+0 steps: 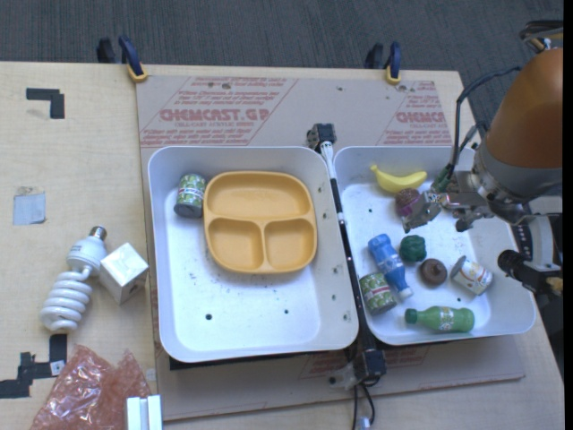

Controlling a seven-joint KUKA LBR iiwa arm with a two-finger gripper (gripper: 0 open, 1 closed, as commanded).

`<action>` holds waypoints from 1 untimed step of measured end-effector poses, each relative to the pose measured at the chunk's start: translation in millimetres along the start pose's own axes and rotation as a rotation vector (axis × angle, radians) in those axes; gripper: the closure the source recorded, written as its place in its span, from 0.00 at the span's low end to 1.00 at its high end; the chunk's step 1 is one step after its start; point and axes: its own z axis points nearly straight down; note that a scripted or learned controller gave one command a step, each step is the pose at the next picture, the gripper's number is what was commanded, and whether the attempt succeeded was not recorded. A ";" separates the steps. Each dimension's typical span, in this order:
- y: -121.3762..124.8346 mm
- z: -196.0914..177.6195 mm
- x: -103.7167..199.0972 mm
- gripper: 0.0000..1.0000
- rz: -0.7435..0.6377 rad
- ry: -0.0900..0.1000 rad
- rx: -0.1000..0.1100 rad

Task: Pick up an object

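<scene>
The right bin (501, 316) holds a yellow banana (398, 179), a dark purple bunch of grapes (411, 207), a blue bottle (389, 262), a dark green round piece (413, 248), a brown donut (433, 271), a small white can (471, 276), a green bottle (440, 319) and a green-labelled can (378, 292). My gripper (445, 202) hangs low over the bin's upper right part, right beside the grapes and just below the banana's right end. Whether it touches the grapes is unclear.
The left bin (269, 325) carries a yellow divided tray (261, 220) and a green can (190, 194). On the bench to the left lie a spiral light bulb (70, 285), a white cube (124, 268) and a red mesh bag (85, 392). The arm's orange band (537, 106) looms at right.
</scene>
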 end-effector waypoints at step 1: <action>109.6 96.0 -2.1 0.00 -0.001 0.000 -0.001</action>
